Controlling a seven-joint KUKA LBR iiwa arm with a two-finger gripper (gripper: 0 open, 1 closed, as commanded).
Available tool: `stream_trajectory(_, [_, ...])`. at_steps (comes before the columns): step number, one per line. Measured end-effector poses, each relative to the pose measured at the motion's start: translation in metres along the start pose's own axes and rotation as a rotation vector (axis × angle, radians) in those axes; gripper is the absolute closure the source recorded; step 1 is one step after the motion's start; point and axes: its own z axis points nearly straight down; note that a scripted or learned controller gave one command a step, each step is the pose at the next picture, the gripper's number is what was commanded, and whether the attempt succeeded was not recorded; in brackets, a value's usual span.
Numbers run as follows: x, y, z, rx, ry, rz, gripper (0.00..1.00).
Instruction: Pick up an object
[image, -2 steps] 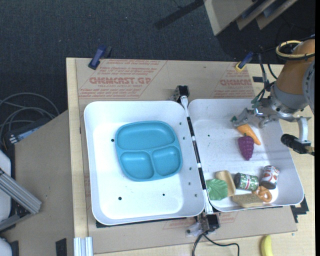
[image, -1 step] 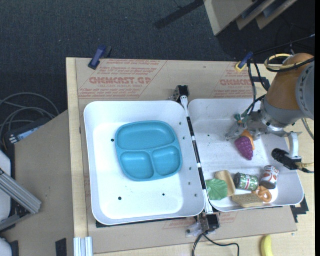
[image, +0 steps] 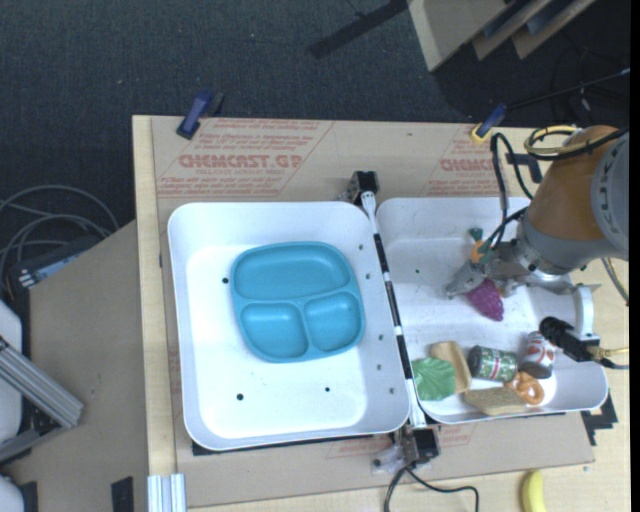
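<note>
Fingers (image: 462, 287) of the gripper (image: 478, 278) look spread apart, clamped on nothing, just above the purple toy (image: 488, 299) in the right bin (image: 430, 225). Centre yourself over that toy before you close, clear of the clutter below it.

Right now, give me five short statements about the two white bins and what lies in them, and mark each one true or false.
1. The blue three-compartment plastic tray lies in the left white bin. True.
2. The gripper hangs over the left bin. False: it is over the right white bin.
3. The purple grape-like toy lies in the right bin close by the gripper. True.
4. The green leaf-shaped toy sits on the blue tray. False: it lies in the right bin, near its front left corner.
5. The small can with a dark green label lies on its side in the right bin. True.
</note>
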Motion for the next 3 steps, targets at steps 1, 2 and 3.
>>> stream_trajectory(1, [0.0,0.0,-0.01,-0.001,-0.001,0.001,1.0])
stream_trajectory(2, [0.053,-0.037,-0.002,0.0,0.0,-0.001,1.0])
stream_trajectory(3, [0.116,-0.058,-0.125,-0.002,0.0,-0.001,1.0])
